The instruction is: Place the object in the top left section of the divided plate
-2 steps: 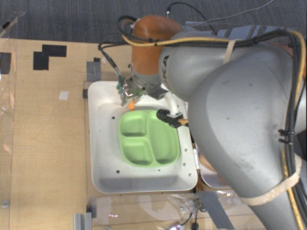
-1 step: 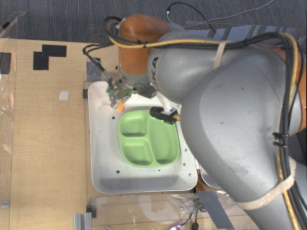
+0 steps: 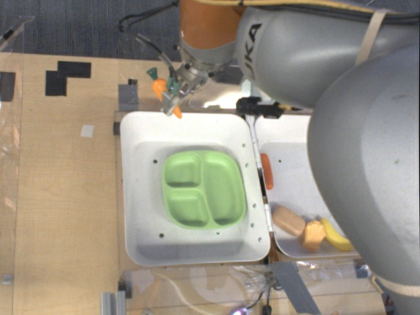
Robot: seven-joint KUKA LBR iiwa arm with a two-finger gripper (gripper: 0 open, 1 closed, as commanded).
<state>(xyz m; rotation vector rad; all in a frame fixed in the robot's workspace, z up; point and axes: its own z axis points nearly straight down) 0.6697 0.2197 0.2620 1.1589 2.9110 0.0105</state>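
Two white bins sit side by side on a wooden bench as a grey KUKA arm reaches in from the right. At left, the left bin (image 3: 134,195) holds a green divided plate (image 3: 205,189) with two small sections stacked down its left side and one long section on the right; the top left section (image 3: 182,170) lies bare. Above the bin's upper rim hangs the gripper (image 3: 174,96), just past the back edge and a little left of the plate's centre. A small orange object (image 3: 159,88), carrot-like with a green tip, appears at the fingertips, with a second orange sliver at the lowest finger end; whether the fingers actually clamp it or how far apart they stand cannot be told at this size. Its long axis seems to run roughly upright in the view, green end toward the top, though that reading is uncertain.

From the gripper, the target section lies nearer the camera's bottom edge and slightly right, so the coming move looks like a short travel down the view over the rim, then a lowering.

At right, the right bin (image 3: 292,169) carries a red-orange stick (image 3: 266,170), a tan block (image 3: 289,220), an orange ridged piece (image 3: 314,235) and a yellow banana-like toy (image 3: 336,236).
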